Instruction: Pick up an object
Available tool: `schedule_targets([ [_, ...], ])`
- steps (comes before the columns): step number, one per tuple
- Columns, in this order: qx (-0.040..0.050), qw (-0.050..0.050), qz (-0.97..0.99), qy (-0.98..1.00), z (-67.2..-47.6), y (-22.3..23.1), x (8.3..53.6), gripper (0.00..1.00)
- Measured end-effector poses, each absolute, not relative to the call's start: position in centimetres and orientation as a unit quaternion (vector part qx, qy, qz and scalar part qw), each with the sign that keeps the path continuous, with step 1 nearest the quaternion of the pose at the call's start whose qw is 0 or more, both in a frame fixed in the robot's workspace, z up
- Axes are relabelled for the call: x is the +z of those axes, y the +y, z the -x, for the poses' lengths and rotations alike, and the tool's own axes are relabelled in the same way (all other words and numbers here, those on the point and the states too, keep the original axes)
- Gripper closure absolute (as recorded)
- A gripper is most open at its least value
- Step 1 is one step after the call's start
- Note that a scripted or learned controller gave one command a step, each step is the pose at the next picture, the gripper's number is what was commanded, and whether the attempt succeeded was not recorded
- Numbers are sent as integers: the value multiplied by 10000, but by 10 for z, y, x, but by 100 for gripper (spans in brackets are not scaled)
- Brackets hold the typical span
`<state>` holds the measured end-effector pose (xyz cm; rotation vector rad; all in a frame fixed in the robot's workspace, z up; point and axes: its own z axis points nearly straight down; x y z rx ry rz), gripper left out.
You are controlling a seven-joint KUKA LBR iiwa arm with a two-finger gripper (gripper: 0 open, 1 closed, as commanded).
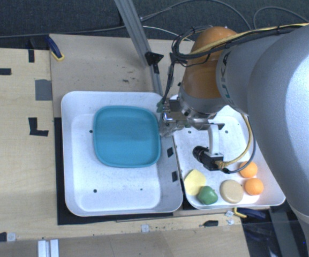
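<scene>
Surface (15,154): pale wood, carrying two shallow white bins side by side.

1. Left bin (79,197): holds one item.
2. Blue plate (126,136): squarish with rounded corners. It lies flat in the left bin, towards that bin's far right corner, with white floor showing along its left and near sides.
3. Pincer (175,121): sits above the wall shared by the two bins, just beside the plate's right edge. The arm (261,90) covers it from above, so I cannot tell whether it is spread or pressed together. Nothing is seen held in it.
4. Right bin (230,138): its far half lies under the arm. All its visible contents sit along the near edge.
5. Yellow block (194,181): near left corner of the right bin.
6. Green lump (208,195): touching the yellow block on its near right side.
7. Tan disc (231,191): just beside the green lump.
8. Orange ball (248,169): beyond the tan disc.
9. Second orange ball (254,186): at the tan disc's right side.

Status: every item appears to rest in its bin and none is lifted. By this view the pick is not yet done; closing on an item and raising it are both left.
</scene>
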<state>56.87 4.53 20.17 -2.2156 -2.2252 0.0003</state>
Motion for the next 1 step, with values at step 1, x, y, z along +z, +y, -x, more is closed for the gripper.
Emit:
schedule_targets([
  [1, 1, 6, 7058, -7084, -584, 91, 203, 100],
])
